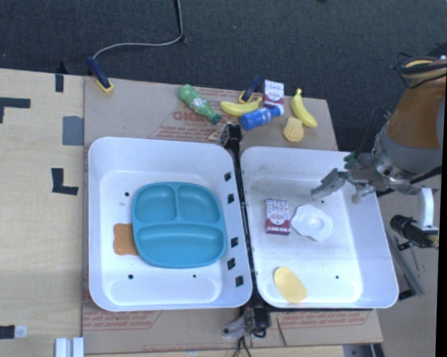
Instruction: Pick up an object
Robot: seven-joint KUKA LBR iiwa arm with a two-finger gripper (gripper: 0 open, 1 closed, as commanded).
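Landmark: the right bin (369, 239), and every place here is called off it.
Gripper: the gripper (340, 183) hangs over the right bin's far right part, fingers spread, nothing between them!
Arm: the grey arm (414, 123) with its orange band comes in over the right bin's right rim.
White piece: a white rounded object (312, 223) lies on the right bin's floor near the middle, just beneath and a touch left of the fingertips, apart from them.
Carton: a small red-and-white carton (277, 216) lies flat in the right bin, just beside the white piece on its left, further from the gripper.
Yellow piece: a yellow oval object (290, 284) sits near the right bin's near wall, well apart from the gripper.
Left bin: the left bin (104, 206) touches the right bin's left wall and holds a blue divided plate (179, 224), with an orange flat piece (123, 239) poking out from the plate's left edge.
Beyond the far rim: a green bottle (199, 104), two toy bananas (240, 107) and a blue bottle (257, 118) lie on the cardboard beyond the right bin's far rim.
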